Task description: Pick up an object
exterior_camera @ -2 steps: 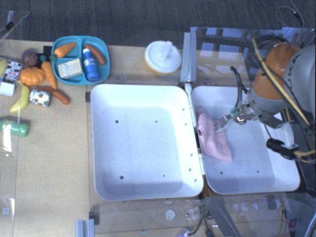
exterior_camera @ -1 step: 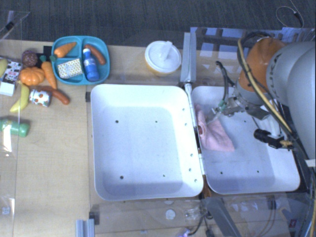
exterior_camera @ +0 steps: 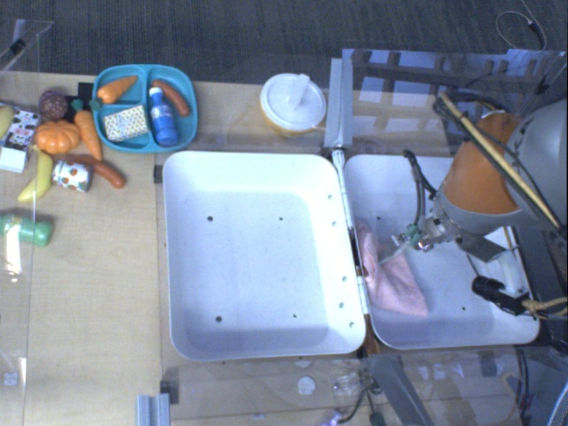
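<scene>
Cloth (exterior_camera: 393, 278), pink, lies crumpled in the right bin (exterior_camera: 461, 322) against its left wall. Gripper (exterior_camera: 417, 236) hangs just above it, fingers' state impossible to tell. Wooden surface (exterior_camera: 98, 273) carries toy food (exterior_camera: 75, 153); dark carpet (exterior_camera: 222, 16) beyond.

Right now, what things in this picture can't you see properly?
- The tool in the camera view: too small and blurry to tell how it is set, or whether it touches the pink cloth.
- The right bin: its far right part is covered by the arm and cables.
- The small toy packet on the bench: cut off by the left edge.
- The blue plate: its food toys are too small to name surely.
</scene>
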Available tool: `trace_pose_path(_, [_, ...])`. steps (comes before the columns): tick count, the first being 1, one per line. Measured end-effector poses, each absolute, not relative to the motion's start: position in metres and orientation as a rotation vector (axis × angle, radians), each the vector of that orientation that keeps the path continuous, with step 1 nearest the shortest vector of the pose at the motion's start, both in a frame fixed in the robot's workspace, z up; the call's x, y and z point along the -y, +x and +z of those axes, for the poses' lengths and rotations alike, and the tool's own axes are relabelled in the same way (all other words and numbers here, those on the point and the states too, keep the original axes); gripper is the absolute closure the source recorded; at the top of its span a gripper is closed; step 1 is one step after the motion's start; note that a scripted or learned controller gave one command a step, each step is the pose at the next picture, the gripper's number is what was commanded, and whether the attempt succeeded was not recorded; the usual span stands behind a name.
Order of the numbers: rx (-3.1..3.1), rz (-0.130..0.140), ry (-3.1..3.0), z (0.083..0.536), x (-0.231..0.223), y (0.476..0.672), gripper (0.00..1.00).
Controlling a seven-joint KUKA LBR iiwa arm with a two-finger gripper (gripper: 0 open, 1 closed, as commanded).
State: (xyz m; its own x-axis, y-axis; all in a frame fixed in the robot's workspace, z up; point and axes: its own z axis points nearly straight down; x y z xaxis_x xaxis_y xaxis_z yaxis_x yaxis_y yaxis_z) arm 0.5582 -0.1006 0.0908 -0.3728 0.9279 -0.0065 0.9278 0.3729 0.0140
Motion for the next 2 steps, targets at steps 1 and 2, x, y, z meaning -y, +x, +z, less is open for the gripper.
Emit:
trace_pose_path(1, [-2.600,0.014,1.731,0.091,0.121,0.493,0.00])
trace_pose_path(2, [-2.546,0.012,1.803,0.091,0.100,0.494,0.00])
